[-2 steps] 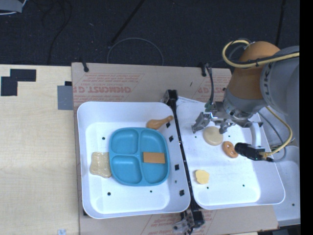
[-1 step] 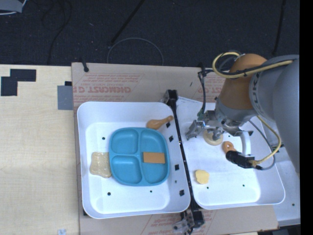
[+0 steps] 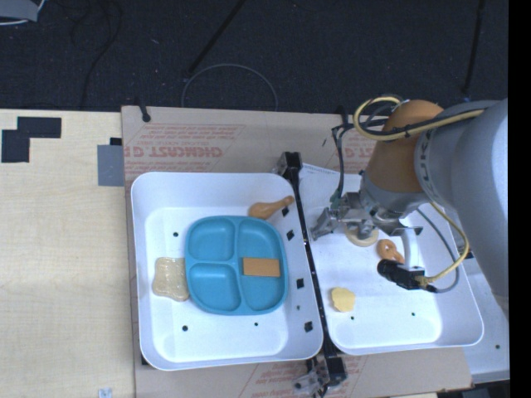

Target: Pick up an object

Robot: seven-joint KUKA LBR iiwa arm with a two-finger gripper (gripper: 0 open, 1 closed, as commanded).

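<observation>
My gripper (image 3: 353, 225) hangs low over the upper left part of the right bin (image 3: 431, 326), below the orange band of the arm (image 3: 406, 143). A pale round piece (image 3: 362, 238) lies right under it, partly covered. A small orange piece (image 3: 390, 249) rests just to its right. A yellow lump (image 3: 343, 298) sits lower in the same bin. In the left bin (image 3: 158, 322) a blue divided plate (image 3: 217, 272) carries an orange slab (image 3: 260, 267). A tan slice (image 3: 170, 279) lies at the plate's left, and a drumstick-shaped piece (image 3: 270, 208) lies above the plate's right corner.
A black divider rail (image 3: 300, 247) runs between the two bins. A black connector on a yellow cable (image 3: 402, 275) dangles from the arm over the right bin. The bulky grey arm body (image 3: 477, 189) covers the right bin's far right side.
</observation>
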